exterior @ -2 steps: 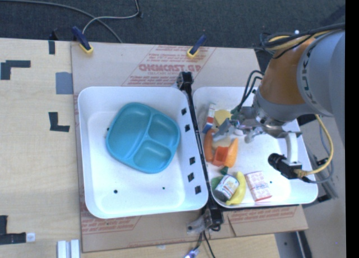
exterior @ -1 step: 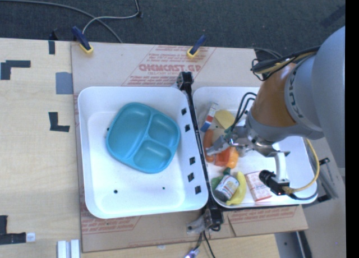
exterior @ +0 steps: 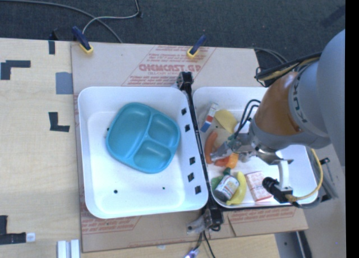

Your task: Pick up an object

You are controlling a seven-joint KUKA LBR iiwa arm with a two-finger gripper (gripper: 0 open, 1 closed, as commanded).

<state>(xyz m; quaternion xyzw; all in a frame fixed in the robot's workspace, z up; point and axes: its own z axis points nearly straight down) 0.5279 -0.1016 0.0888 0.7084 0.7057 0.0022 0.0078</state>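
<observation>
The right bin (exterior: 291,203) holds several small items: a yellow block (exterior: 225,119), a white tube with red and blue marks (exterior: 210,115), an orange carrot-like piece (exterior: 212,146), a small can (exterior: 227,185), a yellow banana (exterior: 240,189) and a pink-and-white box (exterior: 257,185). My gripper (exterior: 227,151) reaches down into the middle of this pile, right over the orange pieces (exterior: 226,162). The wrist hides the fingertips, and I cannot make out anything held between them.
The left bin (exterior: 90,156) holds a blue divided plate (exterior: 143,137). A black divider with clips (exterior: 190,139) runs between the bins. The grey arm with its orange band (exterior: 277,108) covers the right bin's far right part. Cables lie behind the bench.
</observation>
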